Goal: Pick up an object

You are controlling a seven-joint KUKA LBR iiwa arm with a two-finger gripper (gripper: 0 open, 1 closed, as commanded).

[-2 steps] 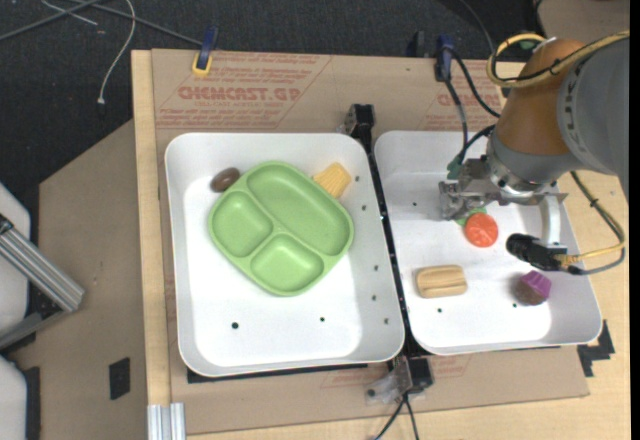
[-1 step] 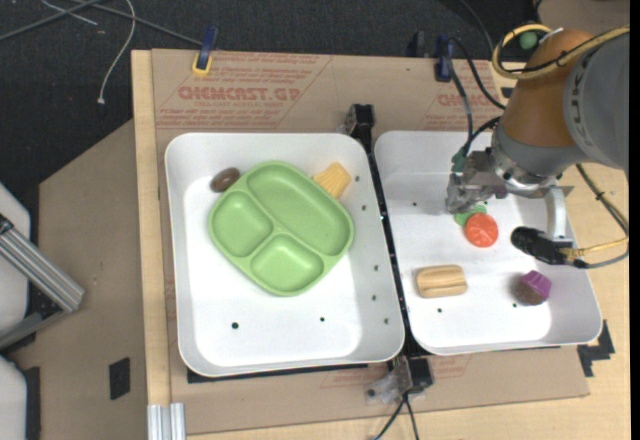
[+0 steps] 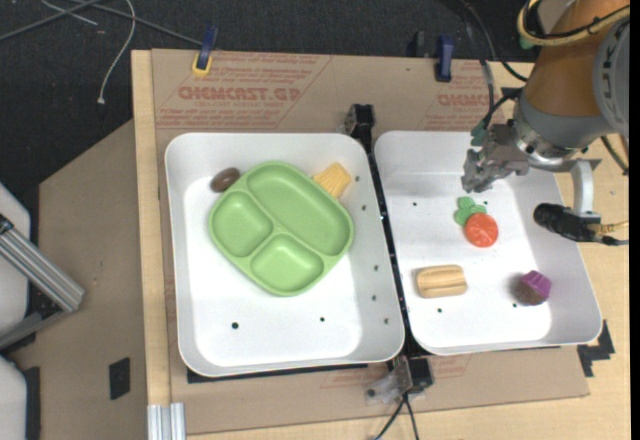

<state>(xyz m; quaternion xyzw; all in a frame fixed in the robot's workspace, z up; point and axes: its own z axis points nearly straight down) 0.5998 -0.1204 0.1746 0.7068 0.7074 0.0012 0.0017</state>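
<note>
A cardboard-covered bench (image 3: pixel 270 88) is standing on dark carpet strewn with cables, bearing two white bins. The left bin (image 3: pixel 200 328) is holding a green divided plate (image 3: pixel 281 226); the right bin (image 3: pixel 500 323) is holding a strawberry toy (image 3: pixel 478 224), a bread roll (image 3: pixel 440 280) and a purple piece (image 3: pixel 533 287). The gripper (image 3: pixel 484 171) is hovering at 12 o'clock of the strawberry toy; I cannot tell its state.

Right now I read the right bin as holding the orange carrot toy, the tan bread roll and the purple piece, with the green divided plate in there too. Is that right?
Not quite. The green divided plate lies in the left bin, as the camera view shows. The right bin does hold the carrot toy, the bread roll and the purple piece.
</note>
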